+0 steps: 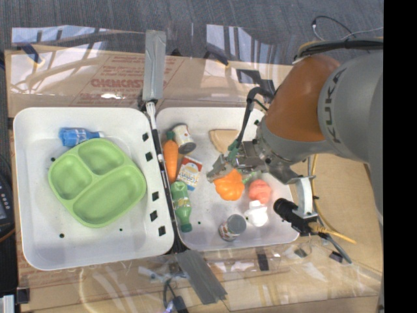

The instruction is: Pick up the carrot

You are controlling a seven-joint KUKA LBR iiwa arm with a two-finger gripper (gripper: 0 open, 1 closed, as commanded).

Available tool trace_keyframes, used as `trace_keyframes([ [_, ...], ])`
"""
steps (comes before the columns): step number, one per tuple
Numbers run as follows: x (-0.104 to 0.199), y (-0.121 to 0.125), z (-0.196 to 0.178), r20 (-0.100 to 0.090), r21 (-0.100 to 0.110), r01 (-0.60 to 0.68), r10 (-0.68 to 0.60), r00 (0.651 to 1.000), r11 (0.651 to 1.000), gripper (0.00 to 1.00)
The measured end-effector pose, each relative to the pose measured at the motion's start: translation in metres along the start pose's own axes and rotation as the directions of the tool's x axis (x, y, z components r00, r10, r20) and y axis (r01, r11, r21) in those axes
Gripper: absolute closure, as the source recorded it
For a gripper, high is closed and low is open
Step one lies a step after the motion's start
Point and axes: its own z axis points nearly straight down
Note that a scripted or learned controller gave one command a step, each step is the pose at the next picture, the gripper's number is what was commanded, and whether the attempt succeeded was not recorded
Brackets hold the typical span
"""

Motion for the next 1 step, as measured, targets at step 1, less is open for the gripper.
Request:
trace_keyframes([
  [1, 0.0787, 0.0216, 0.0430, 0.001, 0.005, -0.219, 0.219, 0.976, 0.976, 1.00],
])
